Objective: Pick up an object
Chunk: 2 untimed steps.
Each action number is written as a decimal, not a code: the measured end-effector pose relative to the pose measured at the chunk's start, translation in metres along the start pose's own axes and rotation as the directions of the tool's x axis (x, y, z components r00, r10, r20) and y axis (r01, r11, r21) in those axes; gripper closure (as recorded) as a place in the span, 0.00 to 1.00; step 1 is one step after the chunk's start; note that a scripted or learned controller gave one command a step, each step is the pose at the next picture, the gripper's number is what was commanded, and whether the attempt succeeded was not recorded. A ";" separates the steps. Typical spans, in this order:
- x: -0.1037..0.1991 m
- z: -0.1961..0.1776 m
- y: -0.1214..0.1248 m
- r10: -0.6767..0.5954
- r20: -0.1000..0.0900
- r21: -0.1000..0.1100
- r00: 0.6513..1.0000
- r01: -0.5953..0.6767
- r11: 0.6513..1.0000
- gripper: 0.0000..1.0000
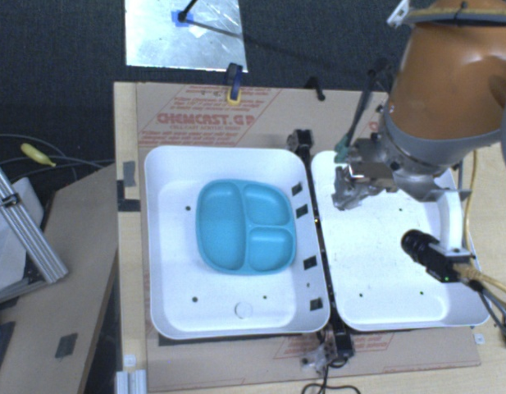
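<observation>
A brown cardboard-lined surface (203, 113) carried two white bins. The left bin (166, 302) cradled a blue divided plate (243, 226) at its centre, apparently the object to pick. The gripper (348, 191) hung over the right bin (392, 302); whether it was clenched, I cannot tell.

I see a shiny metal sheet (184, 20) beyond the cardboard base (205, 115), and an aluminium frame (23, 232) to its left.
</observation>
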<state>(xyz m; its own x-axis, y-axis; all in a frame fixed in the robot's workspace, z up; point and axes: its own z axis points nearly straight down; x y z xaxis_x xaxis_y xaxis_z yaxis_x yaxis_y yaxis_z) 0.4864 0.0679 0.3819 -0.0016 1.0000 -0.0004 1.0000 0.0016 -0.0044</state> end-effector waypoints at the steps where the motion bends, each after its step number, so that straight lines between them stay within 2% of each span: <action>1: 0.025 -0.031 0.000 -0.004 -0.002 -0.009 1.000 0.004 1.000 1.00; 2: 0.030 -0.065 0.000 -0.003 -0.002 -0.010 1.000 0.003 1.000 1.00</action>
<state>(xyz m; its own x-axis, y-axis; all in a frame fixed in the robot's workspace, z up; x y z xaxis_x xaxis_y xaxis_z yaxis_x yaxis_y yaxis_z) 0.4868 0.0976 0.4465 -0.0050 1.0000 0.0016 1.0000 0.0050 0.0056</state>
